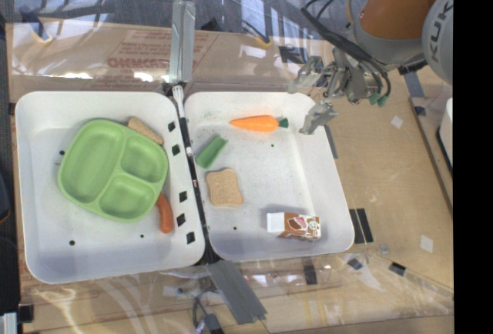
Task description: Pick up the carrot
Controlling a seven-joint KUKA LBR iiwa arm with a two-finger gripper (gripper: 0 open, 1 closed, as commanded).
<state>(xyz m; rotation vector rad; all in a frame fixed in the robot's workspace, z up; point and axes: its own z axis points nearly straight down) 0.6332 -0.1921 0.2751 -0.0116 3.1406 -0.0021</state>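
Note:
An orange carrot (254, 123) with a small green stub at its right end lies on its side near the back of the right bin (323, 194). My gripper (310, 101) hangs over that bin's back right corner, a short way right of the carrot's green end and apart from it. Its fingers stand open with nothing between them; one fingertip (314, 121) points down toward the bin's right rim.
In the right bin also lie a green wedge (210, 150), a slice of bread (224, 188) and a small brown carton (296, 225). The left bin (38, 248) holds a green divided plate (113, 168), a tan roll (145, 129) and a sausage (165, 214).

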